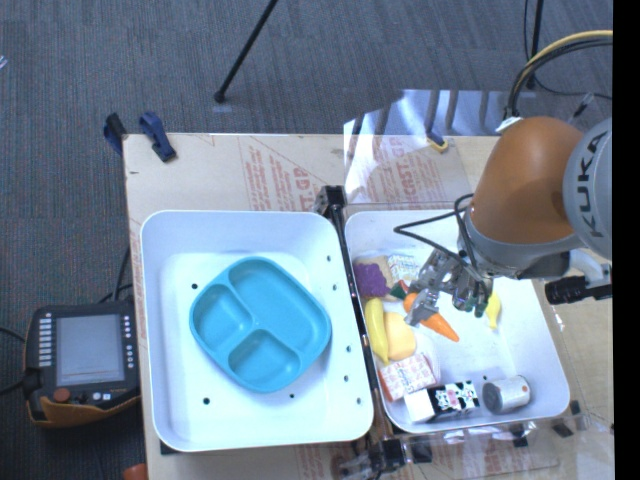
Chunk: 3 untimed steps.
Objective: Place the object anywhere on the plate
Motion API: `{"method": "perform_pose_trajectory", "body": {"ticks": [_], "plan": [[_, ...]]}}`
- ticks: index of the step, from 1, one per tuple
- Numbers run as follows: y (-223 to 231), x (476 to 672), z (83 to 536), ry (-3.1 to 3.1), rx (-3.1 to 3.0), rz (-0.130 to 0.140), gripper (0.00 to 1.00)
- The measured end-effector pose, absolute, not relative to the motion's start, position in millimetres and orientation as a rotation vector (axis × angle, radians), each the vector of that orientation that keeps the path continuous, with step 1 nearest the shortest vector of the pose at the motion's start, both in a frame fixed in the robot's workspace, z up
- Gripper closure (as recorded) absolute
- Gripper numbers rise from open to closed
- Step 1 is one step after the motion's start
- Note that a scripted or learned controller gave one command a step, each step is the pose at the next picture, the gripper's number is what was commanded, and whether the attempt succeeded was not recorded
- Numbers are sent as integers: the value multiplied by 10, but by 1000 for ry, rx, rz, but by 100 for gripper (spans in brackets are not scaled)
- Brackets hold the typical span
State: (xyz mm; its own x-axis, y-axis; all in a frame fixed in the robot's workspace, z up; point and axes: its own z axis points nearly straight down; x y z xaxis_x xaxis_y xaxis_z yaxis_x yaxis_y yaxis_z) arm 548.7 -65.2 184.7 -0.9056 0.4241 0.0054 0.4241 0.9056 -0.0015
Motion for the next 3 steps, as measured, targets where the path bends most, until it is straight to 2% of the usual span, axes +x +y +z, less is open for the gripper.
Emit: {"method": "perform_pose_trajectory", "body": {"ticks": [1, 2, 3], "plan": [[-654, 5486, 1848, -3061, -682, 0, 0], [-644, 5499, 1921, -3061, -671, 0, 100], [215, 5604, 2123, -3075, -627, -4, 100]]}}
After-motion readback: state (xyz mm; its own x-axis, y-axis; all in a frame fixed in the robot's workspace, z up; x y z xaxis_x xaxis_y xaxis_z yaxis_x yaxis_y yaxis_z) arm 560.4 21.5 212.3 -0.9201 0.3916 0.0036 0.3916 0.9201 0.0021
